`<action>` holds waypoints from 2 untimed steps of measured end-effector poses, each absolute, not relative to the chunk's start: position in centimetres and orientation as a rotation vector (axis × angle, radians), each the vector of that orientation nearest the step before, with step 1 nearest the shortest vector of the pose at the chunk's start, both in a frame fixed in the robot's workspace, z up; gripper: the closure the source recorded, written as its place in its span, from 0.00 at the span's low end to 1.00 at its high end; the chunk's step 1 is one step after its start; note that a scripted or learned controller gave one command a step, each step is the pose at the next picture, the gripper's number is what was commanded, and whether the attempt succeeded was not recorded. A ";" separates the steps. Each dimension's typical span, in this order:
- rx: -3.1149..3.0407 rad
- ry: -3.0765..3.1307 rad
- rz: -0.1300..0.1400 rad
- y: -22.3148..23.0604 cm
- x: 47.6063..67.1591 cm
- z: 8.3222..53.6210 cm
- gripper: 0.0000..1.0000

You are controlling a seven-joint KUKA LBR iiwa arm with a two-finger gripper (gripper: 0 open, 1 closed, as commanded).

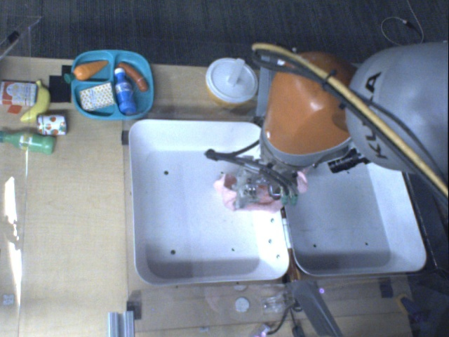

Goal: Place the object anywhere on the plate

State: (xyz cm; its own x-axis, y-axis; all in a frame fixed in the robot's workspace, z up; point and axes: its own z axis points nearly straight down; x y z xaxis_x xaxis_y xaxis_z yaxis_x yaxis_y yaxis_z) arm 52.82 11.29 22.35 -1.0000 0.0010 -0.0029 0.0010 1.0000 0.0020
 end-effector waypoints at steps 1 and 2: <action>-0.002 3.139 0.004 16.1 50.8 22.4 1.00; -0.002 3.139 0.004 16.0 50.8 22.4 0.00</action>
